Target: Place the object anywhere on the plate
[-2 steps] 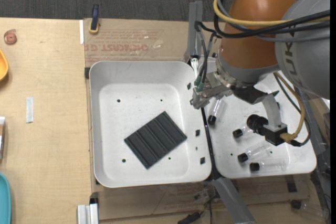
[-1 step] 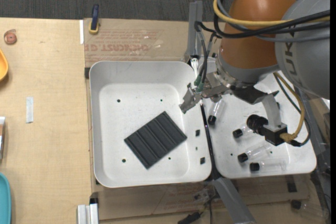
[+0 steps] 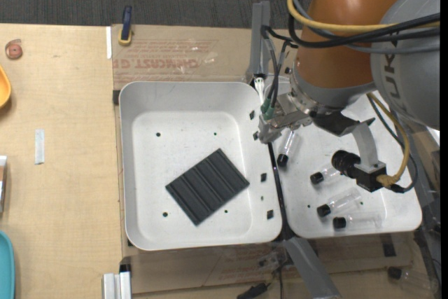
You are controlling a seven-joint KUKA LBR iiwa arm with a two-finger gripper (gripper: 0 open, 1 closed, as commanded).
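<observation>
Nearest us, at the 6 o'clock end of the right bin (image 3: 395,210), two small clear vials with black caps lie close together: one vial (image 3: 348,221) by the front rim, a second vial (image 3: 334,204) just behind it. A third vial (image 3: 323,175) lies a little further back, toward the bin's middle.

Over in the left bin (image 3: 127,150), the plate (image 3: 208,185), a dark ribbed rectangle, sits flat and turned at an angle, at about 5 o'clock from that bin's centre. Nothing rests on it.

Now the action spot: the end effector (image 3: 278,125) hangs right over the divide between the two bins, at 9 o'clock of the right bin. Directly beneath it is a fourth vial (image 3: 285,145), cap end pointing toward us, well apart from the plate. Whether the end effector is gripping that vial or is merely above it, I cannot tell from here; the wrist hardware hides the grip.

Behind it the arm (image 3: 414,45) bulks in from 3 o'clock, orange dome on top, yellow and black cables looping round it.

Furthest back on the worktop (image 3: 63,115), at 12 o'clock, a blue clamp (image 3: 127,24) pins the cardboard sheet (image 3: 175,59).
</observation>
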